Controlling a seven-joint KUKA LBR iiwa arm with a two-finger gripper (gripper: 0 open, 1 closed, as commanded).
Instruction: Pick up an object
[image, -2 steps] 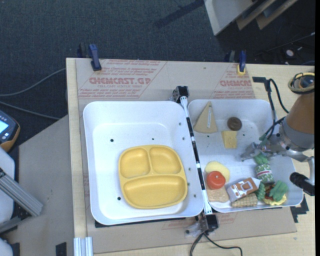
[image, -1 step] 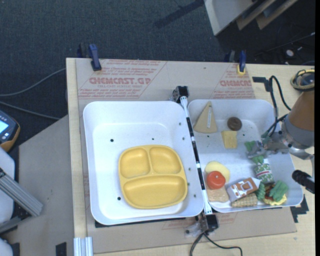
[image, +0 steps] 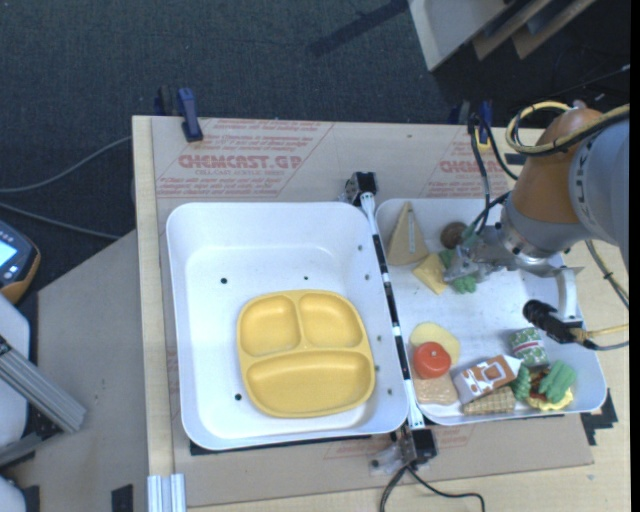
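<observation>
Brown bench board (image: 240, 165), red "CHEMCAST GP" print

Illumination: bright, even, diffuse, from overhead; shadows were soft and short, tucked under the rim of the shallow white plastic left bin (image: 190, 300) and beneath the grey arm with the orange band (image: 560, 180); mild sheen lay on the yellow three-compartment plastic tray (image: 300, 350); the white bins approached overexposure; the dark blue carpet floor (image: 80, 70) read dim; focus was moderately soft throughout, small items grainy; no edge distortion was evident.
</observation>
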